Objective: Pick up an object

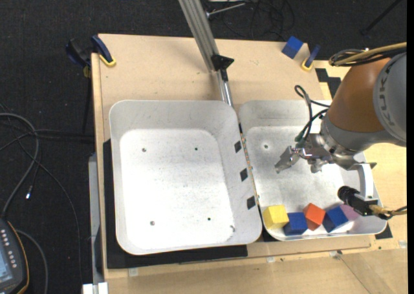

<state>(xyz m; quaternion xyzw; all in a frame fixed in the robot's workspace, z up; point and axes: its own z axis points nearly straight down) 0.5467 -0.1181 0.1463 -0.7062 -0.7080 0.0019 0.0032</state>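
Along the front wall of the right bin lies a row of small blocks: a yellow block, a blue block, an orange block, a second blue block and a pale purple block. My gripper hangs over the middle of this bin, behind the row and apart from it. It is open, its fingers spread, and nothing is between them. The grey arm with its orange band reaches in from the right.
The left bin sits beside the right one, with a shared divider bearing black clips. A metal pole slants in from the top. A blue block lies on the bench at the back right.
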